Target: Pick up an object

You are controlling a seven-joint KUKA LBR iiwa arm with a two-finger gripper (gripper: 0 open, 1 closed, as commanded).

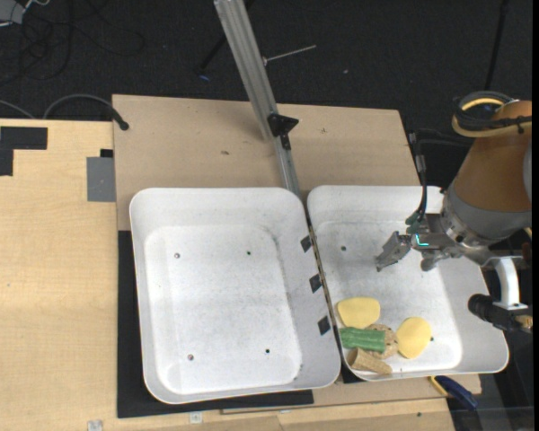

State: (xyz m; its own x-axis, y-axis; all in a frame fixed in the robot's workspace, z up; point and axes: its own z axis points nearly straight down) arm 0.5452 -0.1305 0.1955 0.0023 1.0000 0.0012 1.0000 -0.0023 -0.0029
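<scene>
Camera view, bench: a tan bench top [207,142] carries two shallow white bins side by side, seen from above at a slant.
Left bin: the left bin [162,214] shows its speckled white floor with a few small dark dots.
Right bin: the right bin [359,209] touches the left one along a shared edge marked by small black clips [316,282].
Arm: the grey arm with its orange band [494,173] reaches in from the right, over the right bin's far right part.
Gripper: the gripper [411,250] hangs above the middle of the right bin, pointing left, with a small teal light on its body.
Jaws: two dark fingers [391,251] spread apart at a moderate width, with only bare bin floor seen between them; nothing is held.
Objects, place: all lie at the near end of the right bin, apart from the gripper and nearer the viewer than it.
Yellow piece, left: a rounded yellow object [357,312] lies close to the shared edge.
Yellow piece, right: a second yellow object [414,337] lies to its right, near the front rim.
Green piece: a green object [363,338] lies between and just below the two yellow ones, touching a tan object [372,359] at the front rim.
Far side: a slanted metal rail [251,79] rises beyond the bins.
</scene>
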